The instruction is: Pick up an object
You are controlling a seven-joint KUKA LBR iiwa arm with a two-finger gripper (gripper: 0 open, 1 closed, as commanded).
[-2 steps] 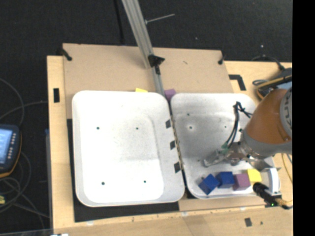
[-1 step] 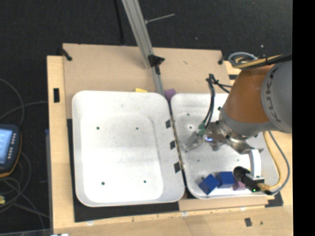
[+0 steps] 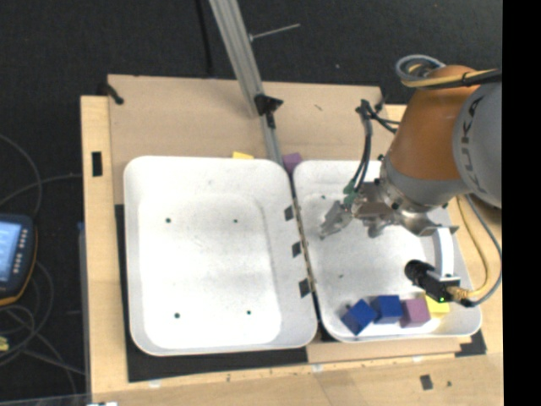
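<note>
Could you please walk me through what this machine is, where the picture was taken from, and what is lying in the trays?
This is a single picture from a camera fixed above a workbench, looking down at a slant. The large grey and orange shape at the right is a robot arm reaching in. At its end is a gripper, the part meant to grasp things; it hangs over the right bin, and nothing shows between its jaws. Two shallow white trays sit side by side; the left bin shows a few dark specks. In the right bin's near corner lie small blocks: two blue blocks, a purple block and a yellow block. The arm's job is to pick up one object; none has been picked up yet.
</note>
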